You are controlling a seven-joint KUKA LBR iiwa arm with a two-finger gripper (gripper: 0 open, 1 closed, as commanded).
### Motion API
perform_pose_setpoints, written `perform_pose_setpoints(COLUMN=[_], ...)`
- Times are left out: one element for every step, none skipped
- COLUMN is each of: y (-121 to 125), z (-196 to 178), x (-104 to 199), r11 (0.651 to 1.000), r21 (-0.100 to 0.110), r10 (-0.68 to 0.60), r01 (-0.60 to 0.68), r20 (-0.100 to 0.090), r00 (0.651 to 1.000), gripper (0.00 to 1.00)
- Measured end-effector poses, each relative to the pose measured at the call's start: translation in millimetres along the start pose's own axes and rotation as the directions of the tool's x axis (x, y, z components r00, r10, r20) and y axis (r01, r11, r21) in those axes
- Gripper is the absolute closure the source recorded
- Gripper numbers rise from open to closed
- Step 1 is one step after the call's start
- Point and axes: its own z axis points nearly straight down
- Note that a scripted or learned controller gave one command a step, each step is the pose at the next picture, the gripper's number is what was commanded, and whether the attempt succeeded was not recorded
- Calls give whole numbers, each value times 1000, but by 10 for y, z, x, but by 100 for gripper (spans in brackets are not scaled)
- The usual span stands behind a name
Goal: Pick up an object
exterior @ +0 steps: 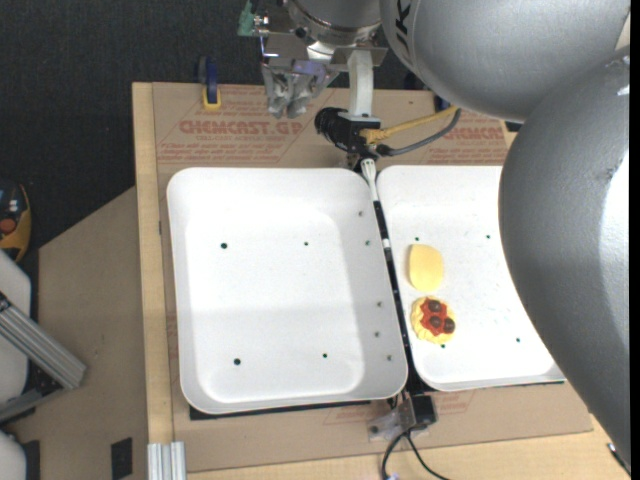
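The robot's hand (pixel 290 88) hangs at the top of the frame, left of centre, over the far strip of the brown tabletop (pixel 155 158) printed with red lettering, just beyond the upper right corner of the left bin (pixel 200 218). From this angle it is not possible to tell whether the hand is apart or together. The grey arm (pixel 520 38) with its orange band fills the upper right of the frame and runs down the right side, covering part of the right bin (pixel 480 203).

Two small things lie in the right bin, close to its left wall and well apart from the hand: a pale yellow oval piece (pixel 425 266) and, just below it in the frame, a yellow round piece (pixel 434 320) topped with red and dark spots. The two are near each other; whether they touch is unclear. The white bins sit side by side, rims meeting at centre frame. A blue and yellow clamp (pixel 210 81) grips the tabletop's far edge, left of the hand.
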Motion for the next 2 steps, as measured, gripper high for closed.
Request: perform_pose_setpoints(y=[-25,-3], z=[734,111], x=[243,-13], r11=[1000,1000], r21=[15,2], r10=[-4,0], r01=[4,0], r20=[3,0], r00=[1000,1000], gripper=[100,100])
